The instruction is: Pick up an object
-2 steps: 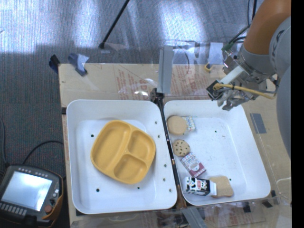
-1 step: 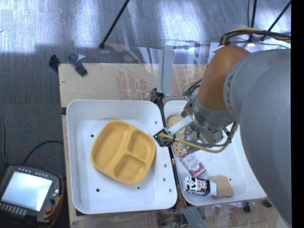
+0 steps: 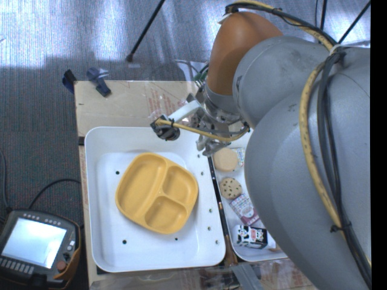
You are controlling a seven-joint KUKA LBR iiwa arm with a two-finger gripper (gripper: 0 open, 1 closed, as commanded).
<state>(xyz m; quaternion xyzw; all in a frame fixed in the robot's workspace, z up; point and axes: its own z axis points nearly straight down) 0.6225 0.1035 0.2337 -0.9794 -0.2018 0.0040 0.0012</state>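
1. Left bin (image 3: 97, 162): holds one yellow divided plate (image 3: 157, 192), three compartments, lying flat near the middle of the bin floor, touching no wall.
2. Right bin (image 3: 254, 255): mostly hidden under the arm (image 3: 302, 162). Visible in a strip along its left side: a round tan cookie (image 3: 227, 159), a chocolate-chip cookie (image 3: 230, 188) just below it, a red-and-white packet (image 3: 243, 207), then a small black-and-white carton (image 3: 251, 236) nearest the front edge.
3. Gripper (image 3: 202, 139): sits over the divider between the bins, at the back end, above the tan cookie. Can't tell how the pincer stands; wrist and a yellow cable (image 3: 187, 127) crowd it. Nothing visibly held.
4. Bench (image 3: 121, 101): bare wood-coloured top behind the bins, blue clamp (image 3: 97, 80) at its back-left corner.
5. Room: grey carpet, tripod legs (image 3: 148, 26) behind, teach pendant (image 3: 39, 243) with lit screen on floor front-left.
6. Plate orientation: turned diamond-wise to the bin; long axis roughly back-left to front-right, the large compartment on the left.
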